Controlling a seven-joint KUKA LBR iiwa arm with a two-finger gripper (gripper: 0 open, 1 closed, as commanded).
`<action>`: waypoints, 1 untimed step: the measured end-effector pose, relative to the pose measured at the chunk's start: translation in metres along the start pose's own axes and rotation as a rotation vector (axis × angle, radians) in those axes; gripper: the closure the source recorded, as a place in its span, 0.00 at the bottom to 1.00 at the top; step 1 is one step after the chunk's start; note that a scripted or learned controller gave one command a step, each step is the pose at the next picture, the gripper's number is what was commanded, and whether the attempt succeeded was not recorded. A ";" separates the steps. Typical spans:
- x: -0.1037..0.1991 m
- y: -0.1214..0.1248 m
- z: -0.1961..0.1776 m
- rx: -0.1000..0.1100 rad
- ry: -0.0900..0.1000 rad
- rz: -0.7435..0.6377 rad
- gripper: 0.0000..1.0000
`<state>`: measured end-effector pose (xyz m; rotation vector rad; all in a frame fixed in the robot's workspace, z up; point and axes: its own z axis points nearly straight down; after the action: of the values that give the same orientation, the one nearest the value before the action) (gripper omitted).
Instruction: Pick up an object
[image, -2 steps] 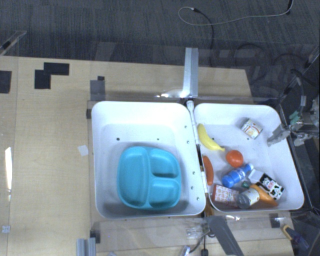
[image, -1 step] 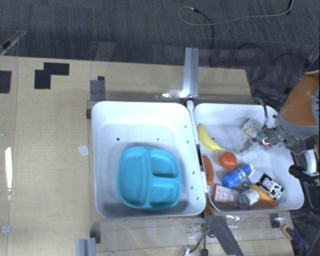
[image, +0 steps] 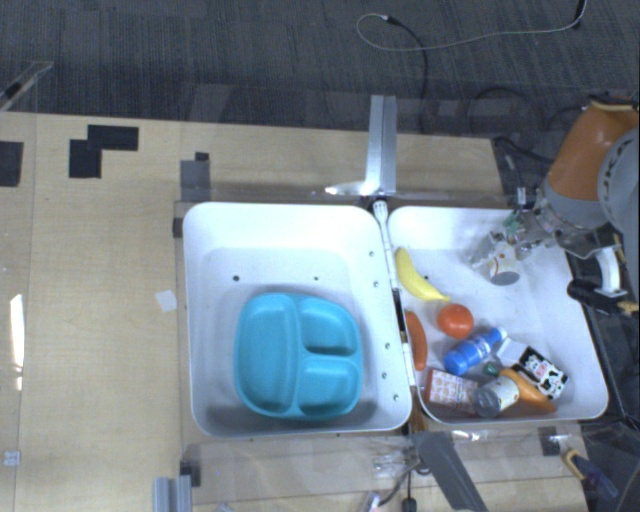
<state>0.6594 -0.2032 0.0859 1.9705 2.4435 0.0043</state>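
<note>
Nearest, clutter is crowding the right bin's (image: 560, 300) front edge: a grey can (image: 492, 400), an orange carrot (image: 530, 390), a black-and-white carton (image: 543, 371), a printed packet (image: 452, 389) and a blue bottle (image: 470, 353). Behind them an orange ball (image: 456, 320), a red sausage (image: 417, 341) and a yellow banana (image: 417, 279) are lying beside the divider. Leftward, a blue sectioned tray (image: 297, 353) is sitting in the left bin (image: 260, 235). Farther back, the gripper (image: 497, 255) is hovering over bare white floor; its state I cannot tell. Beyond, a cable (image: 420, 45) is trailing over dark carpet.

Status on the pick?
Tool low over right bin's back, nothing seen held. Banana, tomato, blue bottle untouched. Path unobstructed.
</note>
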 end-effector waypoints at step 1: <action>0.055 -0.029 -0.006 0.002 0.000 -0.129 0.00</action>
<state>0.6192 -0.1554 0.0921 1.8103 2.5660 0.0016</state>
